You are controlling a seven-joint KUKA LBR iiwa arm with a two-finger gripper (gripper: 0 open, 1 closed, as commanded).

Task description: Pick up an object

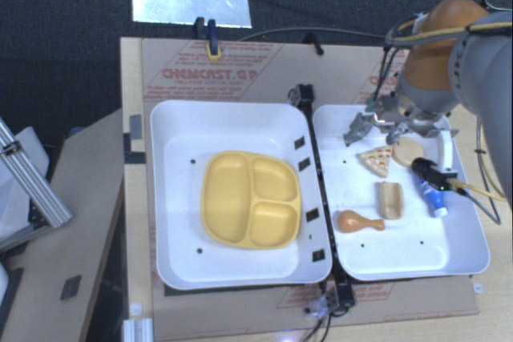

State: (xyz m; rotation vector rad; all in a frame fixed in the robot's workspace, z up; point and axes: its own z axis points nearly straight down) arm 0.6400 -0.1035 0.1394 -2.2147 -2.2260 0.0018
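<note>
My gripper (373, 131) hangs over the back part of the right bin (417, 256), with its two grey fingers spread open and nothing between them. Just in front of it lies a tan wedge like a pizza slice (377, 162). A round tan disc (408, 150) sits to the wedge's right, partly under the wrist. Nearer the front are a tan bread-like block (390, 199) and an orange drumstick (358, 221). A white and blue tube (440, 180) lies along the bin's right side.
The left bin (172, 172) holds a yellow divided plate (250, 199). A black hinge strip (315, 172) runs between the two bins. The grey arm with its orange band (441, 44) comes in from the right, above the right bin's back corner.
</note>
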